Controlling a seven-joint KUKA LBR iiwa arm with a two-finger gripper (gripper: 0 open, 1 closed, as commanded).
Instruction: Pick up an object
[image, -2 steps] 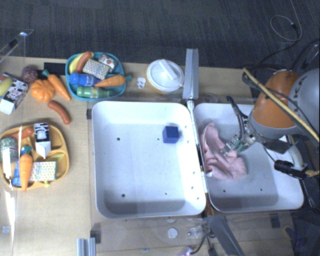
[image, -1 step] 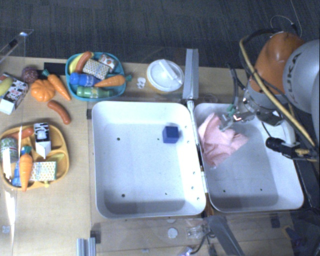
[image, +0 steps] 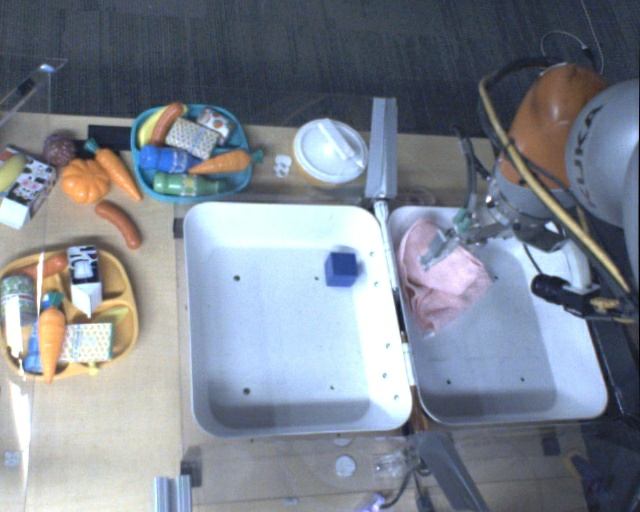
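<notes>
**Gripper poised at the pink cloth, right bin**

We see two shallow white bins side by side on the worktop (image: 160, 400). The left bin (image: 260, 380) holds a small blue cube (image: 342, 268) lying right of its centre, toward the far wall. The right bin (image: 520, 390) holds a crumpled pink cloth (image: 440, 280) in its far left part, close to the divider between the bins. The arm (image: 590, 130) reaches in from the right, and the gripper (image: 447, 243) sits over the far edge of the cloth, at or just above its folds. We cannot tell how its fingers stand, nor whether any fabric lies between them.

We judge the step in hand to be the approach or the closing on the cloth; nothing reads as lifted. The next move, as we judge it, calls for a firm pinch on a raised fold and a straight lift clear of the bin wall. Soft fabric may slip or trail, so the grip should bite deep enough.

Toy foods in a blue bowl (image: 190, 155) and a yellow tray (image: 70, 315) lie well apart at left.
</notes>
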